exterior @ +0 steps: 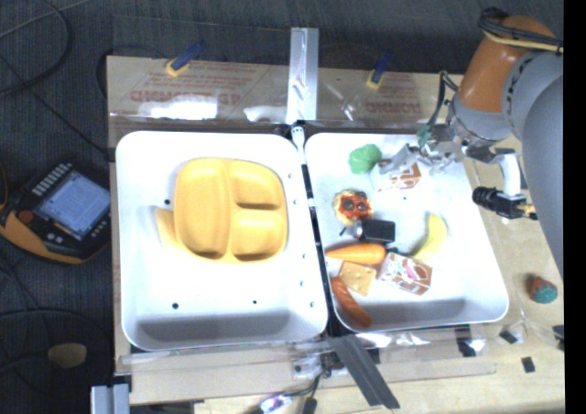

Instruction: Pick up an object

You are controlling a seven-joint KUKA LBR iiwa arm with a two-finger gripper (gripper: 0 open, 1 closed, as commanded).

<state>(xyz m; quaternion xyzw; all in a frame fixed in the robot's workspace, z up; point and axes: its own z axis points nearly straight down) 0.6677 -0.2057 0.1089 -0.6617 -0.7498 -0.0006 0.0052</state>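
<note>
My gripper [409, 157] hangs over the far part of the right bin [476, 298], reaching in from the right under the orange-banded wrist [490, 73]. It sits right above a small white and red carton [406, 179]. A green lump [364, 157] lies just to its left. Further toward the front are a red and yellow toy [352, 205], a black block [378, 230], a banana [433, 234], an orange carrot [357, 254], a second carton [405, 274] and a sausage [351, 304].
The left bin [137, 311] holds a yellow divided tray [229, 206]. A metal divider post [303, 73] stands at the back between the bins. A black camera piece [499, 199] sticks out at the right bin's edge. A handset [64, 211] lies on the floor at the left.
</note>
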